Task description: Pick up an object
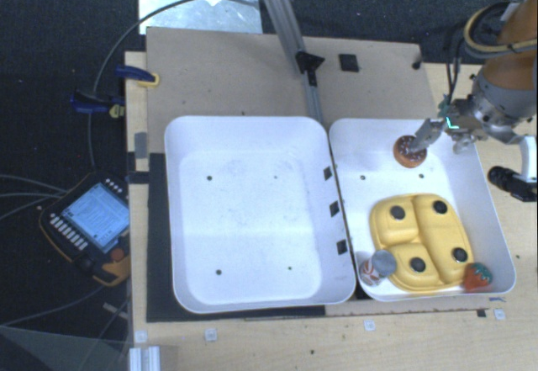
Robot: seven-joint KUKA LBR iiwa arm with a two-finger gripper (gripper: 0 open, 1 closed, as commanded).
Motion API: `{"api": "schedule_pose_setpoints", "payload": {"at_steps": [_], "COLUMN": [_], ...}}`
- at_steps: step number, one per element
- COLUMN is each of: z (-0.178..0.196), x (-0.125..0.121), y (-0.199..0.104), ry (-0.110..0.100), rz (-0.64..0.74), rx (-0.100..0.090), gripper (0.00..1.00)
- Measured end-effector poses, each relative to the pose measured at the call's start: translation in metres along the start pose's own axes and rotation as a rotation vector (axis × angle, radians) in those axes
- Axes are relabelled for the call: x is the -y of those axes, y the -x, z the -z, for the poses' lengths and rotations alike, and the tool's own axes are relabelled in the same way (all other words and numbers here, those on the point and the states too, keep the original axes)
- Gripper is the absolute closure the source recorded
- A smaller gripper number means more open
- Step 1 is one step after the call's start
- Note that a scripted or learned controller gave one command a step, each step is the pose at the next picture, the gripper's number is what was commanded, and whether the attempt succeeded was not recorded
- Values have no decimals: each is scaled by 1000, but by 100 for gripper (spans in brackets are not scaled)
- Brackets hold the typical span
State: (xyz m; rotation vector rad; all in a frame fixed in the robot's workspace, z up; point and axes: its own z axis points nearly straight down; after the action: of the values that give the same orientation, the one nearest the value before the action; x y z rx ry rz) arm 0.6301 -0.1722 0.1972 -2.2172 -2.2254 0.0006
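My hand (pixel 423 138) hangs at the two o'clock corner of the right shallow white bin (pixel 492 218), just above a small round brown object (pixel 409 151); whether it is touching, and whether my hand is released or clenched, I cannot tell. A large yellow moulded plastic tray (pixel 420 241) lies toward five o'clock in that bin, with a small grey round piece (pixel 382 262) at its seven o'clock corner and a red strawberry-like toy (pixel 478 276) at four o'clock.

The arm (pixel 504 66) is cut off by the right edge, and the tool's (pixel 427 135) finger spacing is too small to tell.
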Motion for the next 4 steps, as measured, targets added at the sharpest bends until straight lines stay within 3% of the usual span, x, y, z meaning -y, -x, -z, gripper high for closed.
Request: {"api": "schedule_pose_setpoints", "payload": {"at_steps": [1, 3, 4], "z": [1, -107, -107], "x": [-1, -6, -10], "y": [0, 4, 5], "ry": [2, 3, 10], "rz": [0, 1, 2], "rx": [0, 0, 2], "gripper": [0, 0, 0]}}
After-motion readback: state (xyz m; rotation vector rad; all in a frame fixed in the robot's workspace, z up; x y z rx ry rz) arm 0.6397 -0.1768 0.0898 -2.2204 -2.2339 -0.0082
